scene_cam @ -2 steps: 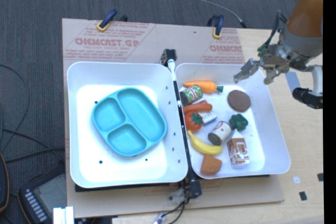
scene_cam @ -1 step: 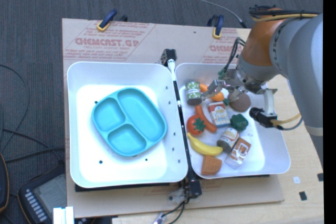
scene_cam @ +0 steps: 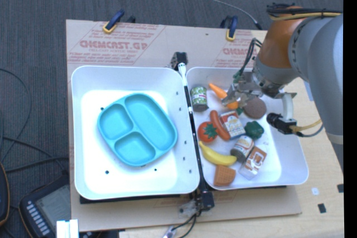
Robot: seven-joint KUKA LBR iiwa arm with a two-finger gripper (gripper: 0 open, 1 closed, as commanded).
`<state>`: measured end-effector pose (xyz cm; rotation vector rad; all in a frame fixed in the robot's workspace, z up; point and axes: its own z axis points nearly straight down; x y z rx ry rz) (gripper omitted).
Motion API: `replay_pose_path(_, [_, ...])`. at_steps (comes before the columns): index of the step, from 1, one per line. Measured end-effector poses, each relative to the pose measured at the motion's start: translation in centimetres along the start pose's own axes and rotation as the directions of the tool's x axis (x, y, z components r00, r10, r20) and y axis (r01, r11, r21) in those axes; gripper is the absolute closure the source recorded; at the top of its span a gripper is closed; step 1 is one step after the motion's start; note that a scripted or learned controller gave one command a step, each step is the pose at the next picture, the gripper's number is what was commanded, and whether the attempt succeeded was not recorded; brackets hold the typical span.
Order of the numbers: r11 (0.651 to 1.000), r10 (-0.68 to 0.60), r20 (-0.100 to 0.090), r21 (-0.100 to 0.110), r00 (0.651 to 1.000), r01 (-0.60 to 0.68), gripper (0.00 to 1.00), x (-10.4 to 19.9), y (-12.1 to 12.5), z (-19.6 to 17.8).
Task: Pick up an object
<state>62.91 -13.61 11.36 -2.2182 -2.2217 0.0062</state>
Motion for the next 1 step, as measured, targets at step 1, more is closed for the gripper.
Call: replay_pose_path(1, [1.0,-0.001,-0.002,-0.004,1.0,0.001,1.0,6.44,-3.97,-7.11])
